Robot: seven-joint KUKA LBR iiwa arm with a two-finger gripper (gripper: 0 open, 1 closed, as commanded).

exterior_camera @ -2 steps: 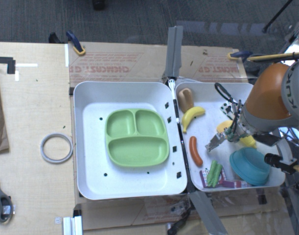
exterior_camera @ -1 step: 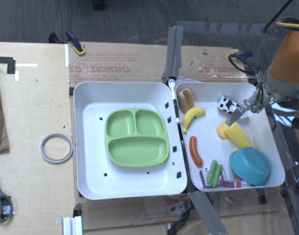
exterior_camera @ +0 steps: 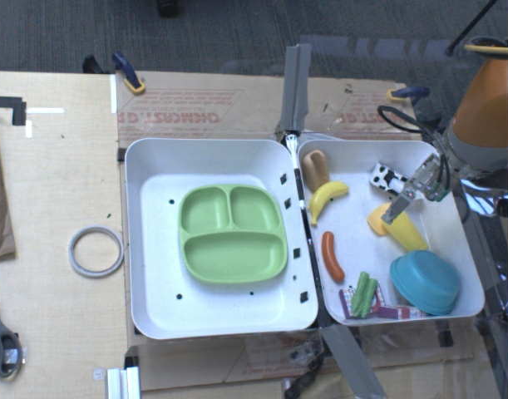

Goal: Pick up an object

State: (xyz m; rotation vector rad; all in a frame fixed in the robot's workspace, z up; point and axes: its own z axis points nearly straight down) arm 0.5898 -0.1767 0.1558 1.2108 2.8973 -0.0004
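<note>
Gripper [exterior_camera: 395,212] is low in the right bin [exterior_camera: 463,231], tip at the yellow block [exterior_camera: 399,227]; can't tell from this angle if it grips anything. Around it: black-and-white toy [exterior_camera: 384,178] just behind, banana [exterior_camera: 327,198] and sausage [exterior_camera: 332,256] to the left, blue bowl [exterior_camera: 425,281] in front. Green divided plate [exterior_camera: 232,233] sits in the left bin [exterior_camera: 145,248].

Tape ring [exterior_camera: 96,250] and blue clamp [exterior_camera: 129,72] on bench [exterior_camera: 54,181].
</note>
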